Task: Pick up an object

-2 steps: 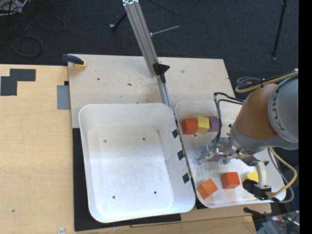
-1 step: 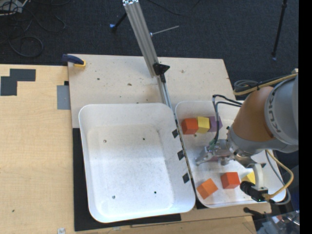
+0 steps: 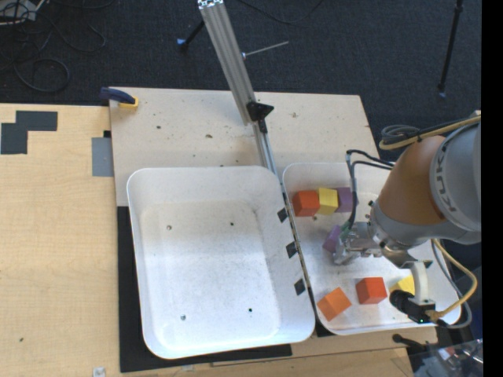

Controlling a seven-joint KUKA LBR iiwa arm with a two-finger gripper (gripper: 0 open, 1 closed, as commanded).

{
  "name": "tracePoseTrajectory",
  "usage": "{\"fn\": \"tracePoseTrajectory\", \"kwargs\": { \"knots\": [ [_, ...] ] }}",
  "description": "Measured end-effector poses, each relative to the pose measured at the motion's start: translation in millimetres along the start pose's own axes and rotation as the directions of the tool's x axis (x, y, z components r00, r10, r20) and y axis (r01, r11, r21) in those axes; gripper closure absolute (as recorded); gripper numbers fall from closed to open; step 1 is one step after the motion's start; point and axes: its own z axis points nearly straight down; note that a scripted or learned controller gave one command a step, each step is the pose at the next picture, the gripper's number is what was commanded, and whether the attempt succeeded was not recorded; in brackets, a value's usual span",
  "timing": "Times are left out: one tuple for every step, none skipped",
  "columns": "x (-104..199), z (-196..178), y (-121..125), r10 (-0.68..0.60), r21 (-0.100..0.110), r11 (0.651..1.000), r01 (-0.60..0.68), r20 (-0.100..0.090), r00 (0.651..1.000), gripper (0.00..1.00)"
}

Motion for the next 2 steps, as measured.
{"fn": "tracePoseTrajectory", "kwargs": {
  "knots": [
    [-1,-63,1,-0.016,-0.008,1.0,0.016,0.004,1.0,1.0],
    [7,-118,-1,-0.021,-0.008,1.0,0.021,0.003,1.0,1.0]
  ]
}}
